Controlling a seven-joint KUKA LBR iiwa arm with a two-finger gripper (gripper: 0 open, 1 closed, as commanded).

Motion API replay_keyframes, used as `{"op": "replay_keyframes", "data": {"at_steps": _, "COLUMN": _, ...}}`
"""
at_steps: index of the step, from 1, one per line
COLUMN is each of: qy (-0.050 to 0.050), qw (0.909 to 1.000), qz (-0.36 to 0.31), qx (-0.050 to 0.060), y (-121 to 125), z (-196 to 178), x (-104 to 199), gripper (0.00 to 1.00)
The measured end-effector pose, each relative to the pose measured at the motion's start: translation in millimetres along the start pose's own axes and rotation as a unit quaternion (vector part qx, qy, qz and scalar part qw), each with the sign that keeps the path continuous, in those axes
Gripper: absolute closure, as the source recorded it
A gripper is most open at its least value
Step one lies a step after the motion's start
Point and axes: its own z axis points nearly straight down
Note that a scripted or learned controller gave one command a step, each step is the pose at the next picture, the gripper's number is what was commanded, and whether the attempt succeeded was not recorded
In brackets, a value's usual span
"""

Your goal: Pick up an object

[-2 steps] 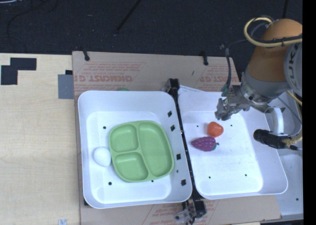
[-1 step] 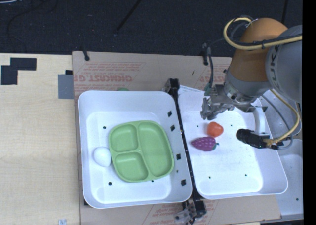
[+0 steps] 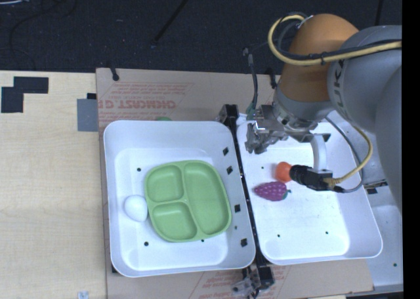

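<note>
A purple bumpy fruit-like toy (image 3: 270,191) lies in the right bin (image 3: 328,239), left of its middle. A small orange ball-like toy (image 3: 283,171) sits just above and to the right of it, touching or nearly touching. My gripper (image 3: 256,140) hangs over the far left corner of the right bin, close to the divider between the bins. It is roughly 70 px above the purple toy, and I see nothing in it.
The left bin (image 3: 125,140) holds a green three-compartment plate (image 3: 188,200) and a white egg (image 3: 136,208) at the plate's left edge. A black fitting on a yellow cable (image 3: 310,177) lies right of the orange toy. The grey arm covers the right bin's far right.
</note>
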Motion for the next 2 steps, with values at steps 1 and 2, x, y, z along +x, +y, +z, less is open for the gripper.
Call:
{"op": "replay_keyframes", "data": {"at_steps": 1, "qy": 0.000, "qw": 1.0000, "qz": 0.000, "qx": 0.000, "y": 17, "z": 12, "x": 49, "gripper": 1.00}}
{"op": "replay_keyframes", "data": {"at_steps": 2, "qy": 0.000, "qw": 1.0000, "qz": 0.000, "qx": 0.000, "y": 27, "z": 18, "x": 98, "gripper": 1.00}}
